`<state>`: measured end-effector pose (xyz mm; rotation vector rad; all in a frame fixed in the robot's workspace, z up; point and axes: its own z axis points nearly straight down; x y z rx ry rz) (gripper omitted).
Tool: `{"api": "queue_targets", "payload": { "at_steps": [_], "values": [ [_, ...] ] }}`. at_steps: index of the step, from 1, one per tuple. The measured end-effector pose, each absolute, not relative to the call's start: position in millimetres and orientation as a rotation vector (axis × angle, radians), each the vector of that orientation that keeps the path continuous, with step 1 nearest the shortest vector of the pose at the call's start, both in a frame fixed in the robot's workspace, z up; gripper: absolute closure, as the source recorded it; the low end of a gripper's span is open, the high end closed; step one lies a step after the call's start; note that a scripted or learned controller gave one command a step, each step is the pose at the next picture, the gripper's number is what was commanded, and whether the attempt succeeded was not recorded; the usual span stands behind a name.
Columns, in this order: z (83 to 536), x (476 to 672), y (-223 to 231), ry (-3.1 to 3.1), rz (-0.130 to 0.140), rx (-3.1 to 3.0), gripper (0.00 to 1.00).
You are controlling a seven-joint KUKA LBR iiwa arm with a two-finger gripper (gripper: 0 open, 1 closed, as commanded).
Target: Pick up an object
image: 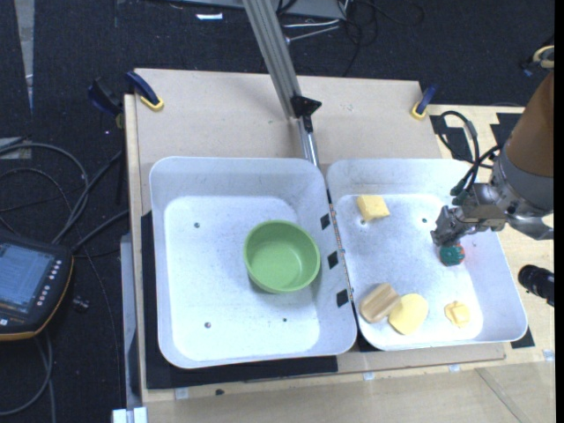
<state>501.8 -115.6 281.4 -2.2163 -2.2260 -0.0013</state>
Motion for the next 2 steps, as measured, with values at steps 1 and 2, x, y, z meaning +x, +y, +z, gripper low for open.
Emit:
{"api": "queue_targets", "payload": {
  "at_steps": [1, 2],
  "values": [
    [267, 495.7, -69, -2.225, 0.0, -2.216, 1.0],
    [271, 497.5, -14, -2.227, -0.001, -2.215, 1.0]
  ]
}}
